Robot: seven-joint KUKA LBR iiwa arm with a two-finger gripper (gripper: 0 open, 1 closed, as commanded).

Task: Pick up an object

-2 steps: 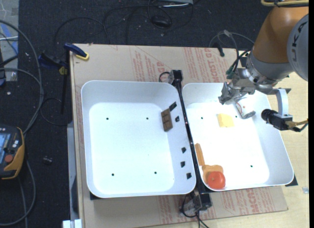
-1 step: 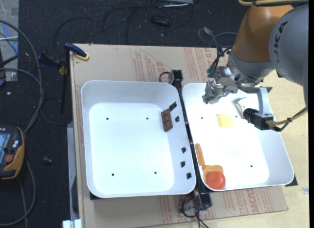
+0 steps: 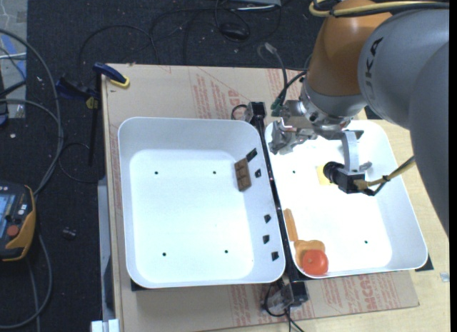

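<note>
Where the gripper was held: the gripper (image 3: 289, 138) was seen low over the back left corner of the right bin (image 3: 389, 241), close to the wall shared with the left bin (image 3: 178, 209).
Gripper state: whether it was wide or narrow could not be told from above; nothing was seen held in it.
Objects in right bin: a yellow piece (image 3: 321, 173) was seen near the gripper, partly hidden. A red ball (image 3: 313, 260) on an orange handle (image 3: 290, 225) lay at the front left corner, well apart from the gripper.
Object in left bin: a brown block (image 3: 243, 175) lay by the right wall, just across it from the gripper.
Risk, wall: a strike on the shared rim was judged likely if the gripper were lowered so near the corner.
Risk, empty grasp: no object was seen directly under the gripper, so a closure there would probably be made on nothing.
Risk, yellow piece: it looked small and flat, so it could be pushed aside rather than gripped.
Risk, ball: the round head could be squeezed out sideways, and the handle, set along the wall, left little room on one side.
</note>
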